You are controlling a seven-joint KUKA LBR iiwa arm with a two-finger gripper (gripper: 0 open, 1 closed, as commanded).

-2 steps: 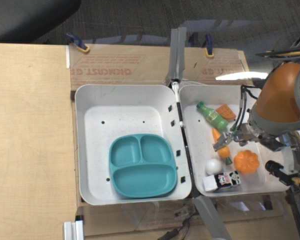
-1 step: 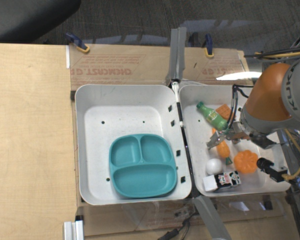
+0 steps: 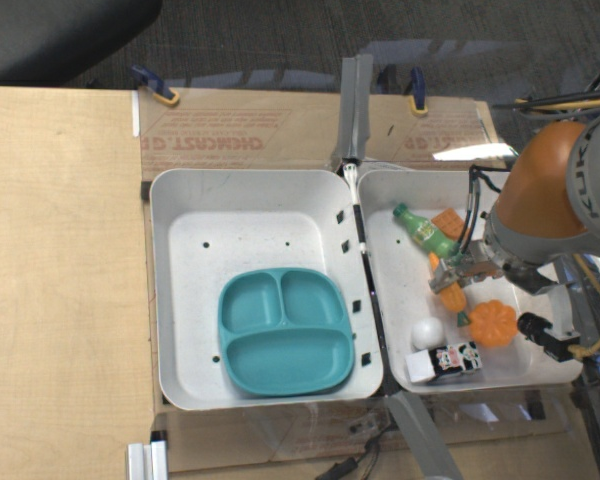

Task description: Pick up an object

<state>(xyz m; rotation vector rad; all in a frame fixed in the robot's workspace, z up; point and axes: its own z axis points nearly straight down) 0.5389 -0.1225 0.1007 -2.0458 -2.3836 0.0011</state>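
Nothing lifted yet: green bottle point(image 3: 417, 225), orange pumpkin point(image 3: 493, 323), white ball point(image 3: 427, 332) and small carton point(image 3: 446, 361) all lying in the right bin point(image 3: 500, 376), beside the left bin point(image 3: 170, 298) with its teal plate point(image 3: 284, 331). Reaching in low, gripper point(image 3: 450, 276) just past the bottle's base, over a small orange piece point(image 3: 452, 298). Cannot tell whether open or closed, or gripping anything.

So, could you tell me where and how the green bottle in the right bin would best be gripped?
Probably across the middle of its body, from straight above. The green bottle lies flat on the floor of the right bin, slanted with its neck toward the far left, so fingers closing across its narrow width should fit. An orange piece lies close beside it, leaving little room there.
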